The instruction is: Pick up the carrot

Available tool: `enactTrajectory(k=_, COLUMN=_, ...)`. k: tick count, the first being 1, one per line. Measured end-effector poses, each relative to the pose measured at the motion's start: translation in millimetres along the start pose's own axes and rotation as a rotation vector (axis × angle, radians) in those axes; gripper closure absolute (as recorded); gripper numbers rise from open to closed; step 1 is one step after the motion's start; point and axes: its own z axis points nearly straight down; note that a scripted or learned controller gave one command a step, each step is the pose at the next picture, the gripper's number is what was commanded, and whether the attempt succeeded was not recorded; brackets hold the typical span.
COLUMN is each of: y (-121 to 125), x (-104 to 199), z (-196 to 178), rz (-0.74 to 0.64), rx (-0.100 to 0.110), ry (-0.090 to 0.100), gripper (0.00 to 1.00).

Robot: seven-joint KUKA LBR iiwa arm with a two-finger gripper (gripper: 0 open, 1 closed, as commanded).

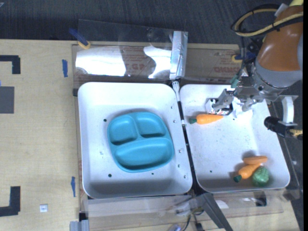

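Orange plastic carrot [208, 119] lying flat in right white bin [226, 177], metal hand [223, 105] just beside at 1 o'clock, grip state indiscernible

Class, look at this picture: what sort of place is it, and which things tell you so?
Probably a robot test bench in a lab: a robot arm reaches over two white bins holding toy food, like the carrot, and a blue plate.

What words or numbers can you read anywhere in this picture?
None can be read.
Brown cardboard strip behind the bins: faint printed marks, too blurred to read.
Blue divided plate, carrot, white bins: no writing on them.
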Motion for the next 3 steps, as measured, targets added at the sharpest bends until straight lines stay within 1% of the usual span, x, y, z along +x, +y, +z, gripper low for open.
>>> enactTrajectory(k=1, y=20, x=-4, z=102, rz=-0.125, rx=0.007, ry=0.001, gripper=0.00)
enactTrajectory(k=2, y=29, x=-7, z=147, rz=0.047, rx=-0.003, ry=0.000, gripper=0.00)
enactTrajectory(k=3, y=74, x=-35, z=150, rz=-0.065, rx=0.043, ry=0.018, gripper=0.00)
